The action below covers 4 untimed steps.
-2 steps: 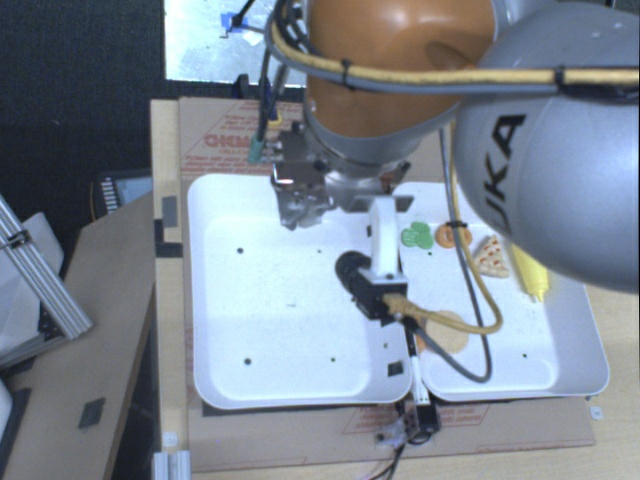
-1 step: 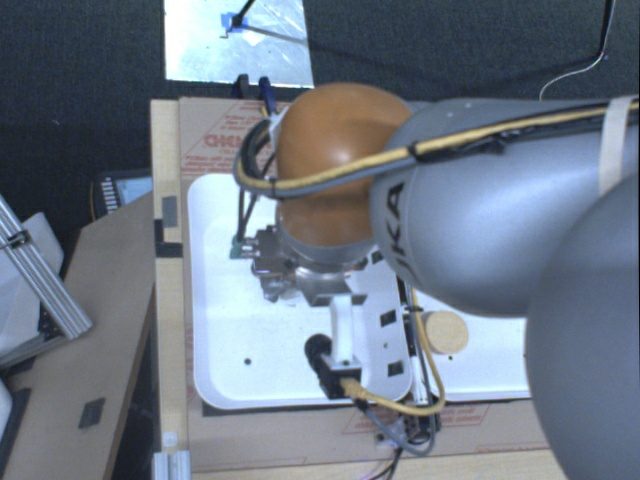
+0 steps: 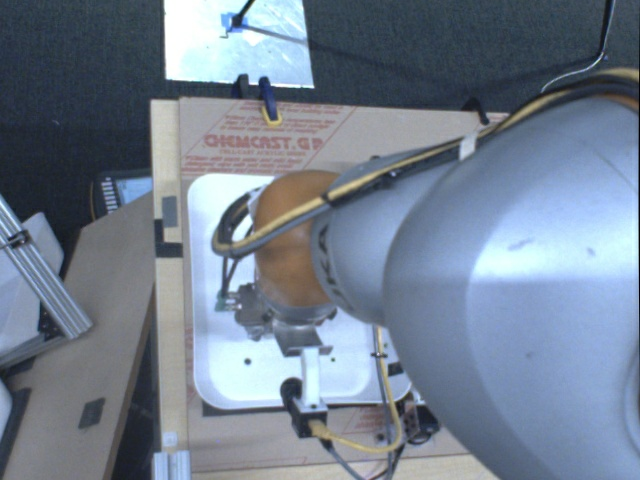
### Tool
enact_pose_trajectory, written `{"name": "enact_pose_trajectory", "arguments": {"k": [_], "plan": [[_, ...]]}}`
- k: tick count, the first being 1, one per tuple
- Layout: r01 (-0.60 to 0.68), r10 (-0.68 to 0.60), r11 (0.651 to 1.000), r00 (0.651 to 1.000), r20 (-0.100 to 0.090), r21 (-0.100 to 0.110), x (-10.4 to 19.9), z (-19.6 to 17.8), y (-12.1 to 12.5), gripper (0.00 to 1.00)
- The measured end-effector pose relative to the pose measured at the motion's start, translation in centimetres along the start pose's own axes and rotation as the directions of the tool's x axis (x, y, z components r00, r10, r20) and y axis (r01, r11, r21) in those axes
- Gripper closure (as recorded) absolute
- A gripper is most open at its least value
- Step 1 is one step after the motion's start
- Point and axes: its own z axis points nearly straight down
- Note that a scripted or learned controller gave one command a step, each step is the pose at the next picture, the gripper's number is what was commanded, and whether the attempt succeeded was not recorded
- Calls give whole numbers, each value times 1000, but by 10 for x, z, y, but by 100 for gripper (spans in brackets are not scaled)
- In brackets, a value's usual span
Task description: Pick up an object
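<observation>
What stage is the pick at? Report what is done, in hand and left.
Done: the grey arm with an orange band is over the shallow white bin, wrist pointing down into it. In hand: nothing confirmable; the wrist covers whatever lies beneath it. Left: as far as this view tells, gripping an object and lifting it clear of the bin.

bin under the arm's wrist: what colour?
The bin is plain white, no pattern; camera view shows it best.
</observation>
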Motion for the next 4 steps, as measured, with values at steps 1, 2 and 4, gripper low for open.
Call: {"name": "enact_pose_trajectory", "arguments": {"k": [1, 2, 4], "plan": [[0, 0, 1000, 1000, -2, -4, 0, -16, 1, 100], [-1, 1, 1000, 1000, -2, -3, 0, -26, 1, 100], [-3, 3, 1000, 1000, -4, -4, 0, -46, 2, 100]]}}
